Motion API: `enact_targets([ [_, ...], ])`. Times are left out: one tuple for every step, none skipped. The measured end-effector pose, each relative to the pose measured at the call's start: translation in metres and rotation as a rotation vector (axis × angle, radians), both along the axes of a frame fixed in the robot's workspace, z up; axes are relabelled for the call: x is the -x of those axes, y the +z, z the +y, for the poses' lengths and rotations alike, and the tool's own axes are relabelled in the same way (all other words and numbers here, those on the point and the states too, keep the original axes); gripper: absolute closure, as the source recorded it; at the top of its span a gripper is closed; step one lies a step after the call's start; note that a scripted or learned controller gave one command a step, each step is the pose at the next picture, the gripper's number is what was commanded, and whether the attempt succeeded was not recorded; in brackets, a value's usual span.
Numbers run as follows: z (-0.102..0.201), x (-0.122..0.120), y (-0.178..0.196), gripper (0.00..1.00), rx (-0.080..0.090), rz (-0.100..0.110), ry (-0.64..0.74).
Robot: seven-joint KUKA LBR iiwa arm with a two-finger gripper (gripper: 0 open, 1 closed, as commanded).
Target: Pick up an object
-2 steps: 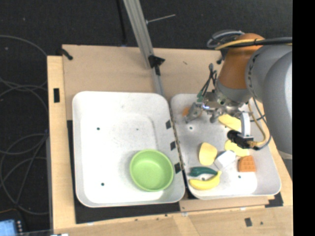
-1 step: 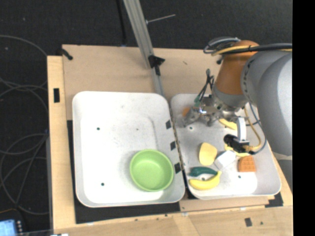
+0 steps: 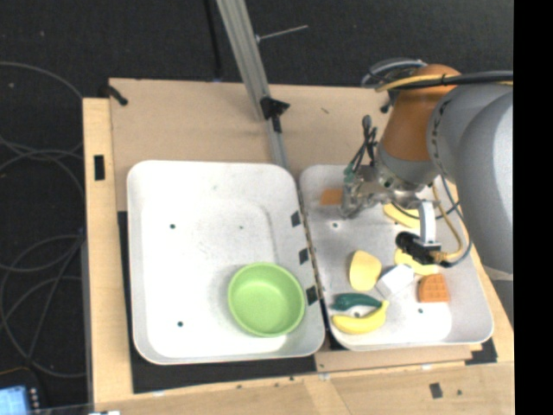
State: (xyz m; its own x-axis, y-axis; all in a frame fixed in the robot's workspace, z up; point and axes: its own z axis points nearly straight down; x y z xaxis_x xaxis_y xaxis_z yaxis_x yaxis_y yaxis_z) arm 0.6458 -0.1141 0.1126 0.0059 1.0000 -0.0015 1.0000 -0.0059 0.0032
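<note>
Seemingly, the gripper (image 3: 354, 201) is hanging low over the right bin (image 3: 467, 322), near an orange block (image 3: 331, 196); its grip is unclear. Nothing is visibly being lifted yet, so picking remains. Left bin (image 3: 173, 197) is holding a green bowl (image 3: 266, 298).

pincer (image 3: 352, 204) low in right bin (image 3: 467, 322) — green bowl (image 3: 266, 298) in left bin (image 3: 173, 197).

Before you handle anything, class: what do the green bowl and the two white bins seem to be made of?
Green bowl: probably plastic, matte, one even light-green colour with a smooth rounded rim. Left bin and right bin: likely moulded plastic, with rounded corners, shallow raised walls and a dull white surface showing dark specks.
</note>
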Motion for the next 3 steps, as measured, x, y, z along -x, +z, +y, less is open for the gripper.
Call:
enact_targets([
  [-0.003,0.001,0.065,1.00,-0.001,-0.005,0.003],
  [-0.007,0.000,0.130,1.00,0.000,-0.006,0.008],
  [-0.008,-0.002,0.184,1.00,-0.001,-0.005,0.009],
])
